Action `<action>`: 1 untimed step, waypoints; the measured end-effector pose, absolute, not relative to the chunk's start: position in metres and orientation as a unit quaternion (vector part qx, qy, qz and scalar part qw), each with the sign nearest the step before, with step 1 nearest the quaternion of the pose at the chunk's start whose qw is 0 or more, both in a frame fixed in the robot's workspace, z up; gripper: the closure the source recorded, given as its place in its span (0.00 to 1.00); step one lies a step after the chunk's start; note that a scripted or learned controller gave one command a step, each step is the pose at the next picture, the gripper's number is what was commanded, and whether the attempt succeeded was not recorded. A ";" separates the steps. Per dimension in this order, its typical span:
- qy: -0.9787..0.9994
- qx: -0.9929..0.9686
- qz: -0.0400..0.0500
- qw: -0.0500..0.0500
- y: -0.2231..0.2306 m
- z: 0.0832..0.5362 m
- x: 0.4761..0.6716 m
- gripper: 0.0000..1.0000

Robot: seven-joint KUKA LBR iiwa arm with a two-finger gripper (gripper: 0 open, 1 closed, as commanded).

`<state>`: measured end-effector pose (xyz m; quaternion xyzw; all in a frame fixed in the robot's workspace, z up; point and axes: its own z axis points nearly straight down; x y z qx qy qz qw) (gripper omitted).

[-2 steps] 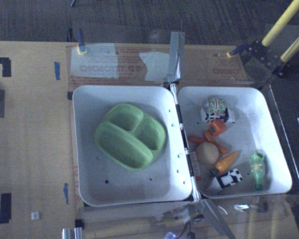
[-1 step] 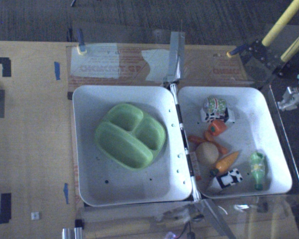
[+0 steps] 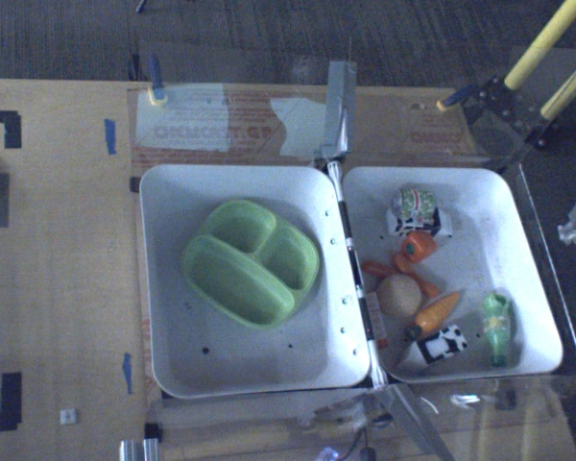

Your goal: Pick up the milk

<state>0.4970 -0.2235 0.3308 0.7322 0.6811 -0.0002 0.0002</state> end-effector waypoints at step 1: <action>0.598 0.802 0.000 0.002 -0.204 0.368 0.503 1.00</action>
